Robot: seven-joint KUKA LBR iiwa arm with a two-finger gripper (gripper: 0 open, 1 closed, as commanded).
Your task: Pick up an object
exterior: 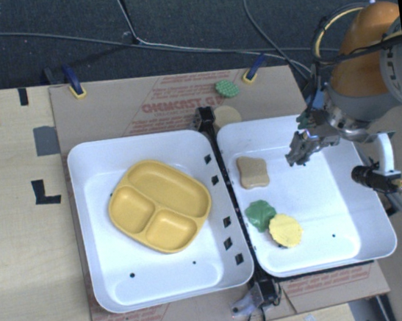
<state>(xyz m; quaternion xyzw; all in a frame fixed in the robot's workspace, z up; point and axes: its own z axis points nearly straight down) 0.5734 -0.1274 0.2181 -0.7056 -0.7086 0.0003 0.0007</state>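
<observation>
Pale wood bench (19, 241) is carrying a cardboard sheet (170, 101) that is keeping two shallow white bins side by side: the left bin (89, 209) is holding a yellow divided tray (160, 205), lying flat. Reaching in from the right, the grey arm (365, 59) is hanging its gripper (296, 154) over the right bin (342, 210), though whether it is released or clenched I cannot tell. Candidates for picking are lying loose at that bin's left side, apart from the gripper: a tan bread-like piece (252, 172), then a green piece (259, 213) touching a yellow piece (286, 231).
</observation>
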